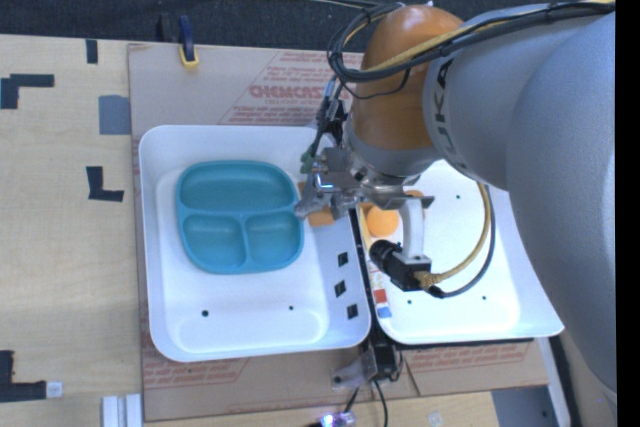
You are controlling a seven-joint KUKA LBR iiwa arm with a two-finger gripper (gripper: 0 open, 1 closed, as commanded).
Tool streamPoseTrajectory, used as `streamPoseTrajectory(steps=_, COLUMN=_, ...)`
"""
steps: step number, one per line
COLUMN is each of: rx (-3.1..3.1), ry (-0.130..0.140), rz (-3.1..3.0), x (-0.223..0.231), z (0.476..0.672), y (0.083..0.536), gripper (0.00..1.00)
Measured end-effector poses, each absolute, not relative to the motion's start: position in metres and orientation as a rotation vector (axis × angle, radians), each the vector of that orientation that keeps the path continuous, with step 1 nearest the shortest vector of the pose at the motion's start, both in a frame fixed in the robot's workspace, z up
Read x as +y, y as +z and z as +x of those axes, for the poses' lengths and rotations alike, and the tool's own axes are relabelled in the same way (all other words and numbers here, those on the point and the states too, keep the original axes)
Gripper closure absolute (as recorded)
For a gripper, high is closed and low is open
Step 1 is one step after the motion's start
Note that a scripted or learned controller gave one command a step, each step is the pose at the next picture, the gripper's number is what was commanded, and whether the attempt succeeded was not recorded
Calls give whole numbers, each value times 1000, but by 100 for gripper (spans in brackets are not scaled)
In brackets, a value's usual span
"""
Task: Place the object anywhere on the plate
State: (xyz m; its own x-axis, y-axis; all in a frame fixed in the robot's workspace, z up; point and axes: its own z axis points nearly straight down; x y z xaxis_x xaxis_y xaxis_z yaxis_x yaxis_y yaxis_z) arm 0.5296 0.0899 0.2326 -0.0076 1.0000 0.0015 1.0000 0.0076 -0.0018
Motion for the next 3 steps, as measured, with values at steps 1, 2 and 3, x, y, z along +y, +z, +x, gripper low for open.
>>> streamPoseTrajectory(steps=1, rx=-2229, ry=0, rz=-2211, x=147, z=537, y=235, gripper=100)
streamPoseTrajectory(steps=2, rx=-2225, ry=7, rz=-2215, x=179, z=528, y=214, gripper=100)
streamPoseTrajectory(steps=3, rx=-2223, ry=6, rz=-2218, x=177, z=528, y=215, gripper=0)
